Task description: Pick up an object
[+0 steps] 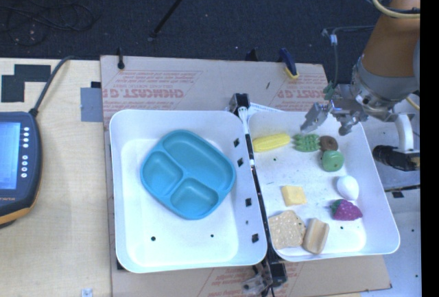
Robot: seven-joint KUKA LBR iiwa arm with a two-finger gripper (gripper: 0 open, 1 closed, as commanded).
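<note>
Over right bin (384, 220), back edge: gripper (329, 121) fingers spread, nothing between them. Corn (270, 143) just left of it; green apple (332, 161), egg (348, 187), cheese (293, 195), cracker (285, 228) lie nearer the camera. Blue plate (186, 173) in left bin (130, 234).

Arm (394, 49): orange band above a grey wrist housing. Thin cable alongside at 9 o'clock. Gripper (328, 121): grey metal.
</note>
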